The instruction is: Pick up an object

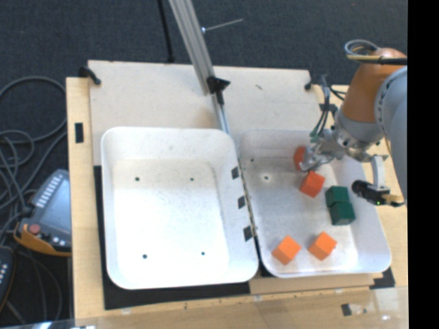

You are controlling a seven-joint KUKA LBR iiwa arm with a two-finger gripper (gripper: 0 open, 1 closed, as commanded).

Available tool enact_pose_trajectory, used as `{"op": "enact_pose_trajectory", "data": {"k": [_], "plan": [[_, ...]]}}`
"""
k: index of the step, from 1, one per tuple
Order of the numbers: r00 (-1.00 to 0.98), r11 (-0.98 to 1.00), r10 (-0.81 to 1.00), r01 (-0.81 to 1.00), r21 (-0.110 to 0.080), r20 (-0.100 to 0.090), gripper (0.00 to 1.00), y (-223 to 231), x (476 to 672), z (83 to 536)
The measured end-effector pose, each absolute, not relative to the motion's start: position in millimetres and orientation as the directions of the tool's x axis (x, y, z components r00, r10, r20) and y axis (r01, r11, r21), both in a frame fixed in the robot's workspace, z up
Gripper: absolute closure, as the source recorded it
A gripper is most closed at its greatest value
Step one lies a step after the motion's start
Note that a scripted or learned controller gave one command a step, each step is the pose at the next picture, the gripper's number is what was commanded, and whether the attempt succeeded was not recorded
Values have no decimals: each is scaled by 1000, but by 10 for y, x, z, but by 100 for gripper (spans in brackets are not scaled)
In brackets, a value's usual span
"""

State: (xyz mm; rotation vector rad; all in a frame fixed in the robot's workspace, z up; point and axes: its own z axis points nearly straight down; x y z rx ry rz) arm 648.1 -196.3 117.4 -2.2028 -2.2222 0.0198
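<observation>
Claw (310,162) sat low in right bin (374,252) just above an orange cube (312,184); green block (339,205) nearby, two orange cubes (287,249) in front.

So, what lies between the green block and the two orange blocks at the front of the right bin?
In the camera view, just bare white bin floor separates the green block from the two orange blocks.

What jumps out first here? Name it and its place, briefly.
The grey arm with its orange band reaches in from the right, its gripper low over the right bin, just above an orange block. A green block lies right of that one, and two more orange blocks sit near the bin's front edge. A metal rail slants across the bench behind the bins.
</observation>
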Motion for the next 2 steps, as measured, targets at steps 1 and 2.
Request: {"op": "enact_pose_trajectory", "data": {"k": [1,2], "plan": [[-11,11,1000,1000,-19,0,0,-1965,6479,1168],[-4,4,1000,1000,7,-5,0,-1707,6194,990]]}}
